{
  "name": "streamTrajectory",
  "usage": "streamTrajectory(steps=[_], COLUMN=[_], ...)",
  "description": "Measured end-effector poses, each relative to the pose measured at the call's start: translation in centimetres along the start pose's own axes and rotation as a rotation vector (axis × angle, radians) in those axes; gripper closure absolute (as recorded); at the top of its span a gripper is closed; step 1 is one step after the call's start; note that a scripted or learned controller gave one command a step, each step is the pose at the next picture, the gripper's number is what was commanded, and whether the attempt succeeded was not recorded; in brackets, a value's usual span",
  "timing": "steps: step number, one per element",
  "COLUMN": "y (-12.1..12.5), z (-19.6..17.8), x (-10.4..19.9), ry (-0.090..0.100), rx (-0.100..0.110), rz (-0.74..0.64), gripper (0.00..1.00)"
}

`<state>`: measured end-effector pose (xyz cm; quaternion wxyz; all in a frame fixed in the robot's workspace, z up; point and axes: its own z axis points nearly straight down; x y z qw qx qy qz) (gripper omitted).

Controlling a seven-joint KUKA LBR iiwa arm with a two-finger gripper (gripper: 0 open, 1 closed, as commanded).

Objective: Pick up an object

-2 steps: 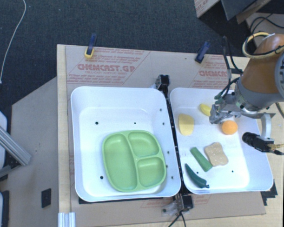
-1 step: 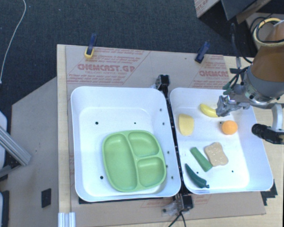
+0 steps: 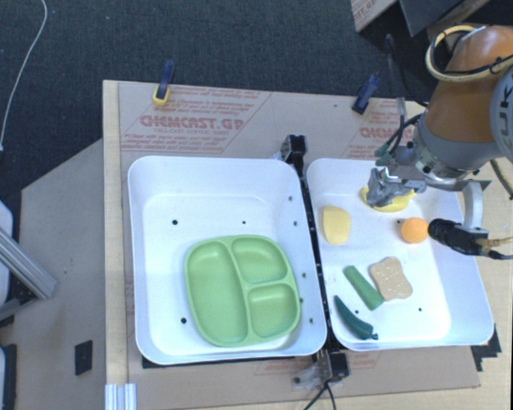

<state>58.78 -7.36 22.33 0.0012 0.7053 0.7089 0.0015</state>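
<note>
- Claw (image 3: 386, 193) sits low at the back of the right white bin (image 3: 454, 324), directly over a flat yellow round piece (image 3: 396, 205); only the piece's front rim shows beneath it.
- Cannot tell if the claw is open, closed, or gripping — wrist body blocks the tips.
- Yellow piece is near the bin's far wall; little clearance behind it, open floor in front.
- Pale yellow rounded lump (image 3: 336, 225) lies left of it, close to the divider edge between the bins.
- Small orange ball (image 3: 414, 231) lies right of it, just beside a black cylindrical part on the arm (image 3: 453, 235).
- Mid-bin: tan bread-slice-shaped toy (image 3: 391, 279), with a green stick-shaped piece (image 3: 362, 288) just beside it on the left.
- Dark teal curved piece (image 3: 352, 319) near the front-left corner, tight against the rim.
- Right-front quarter of that bin is bare floor.
- Left white bin (image 3: 156, 205) holds a light green three-compartment plastic plate (image 3: 242, 288) toward the front; back half is bare.
- Both bins rest on a cardboard sheet (image 3: 209, 118) on the desk.
</note>
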Motion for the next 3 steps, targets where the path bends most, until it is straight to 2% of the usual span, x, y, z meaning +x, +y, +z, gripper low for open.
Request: streamTrajectory(steps=[1,3], y=[0.2,1.8], z=[0.9,1.1], x=[5.7,15.0], ry=[0.002,0.000], rx=[0.007,0.002], rz=[-0.001,0.001], gripper=[1.00,1.00])
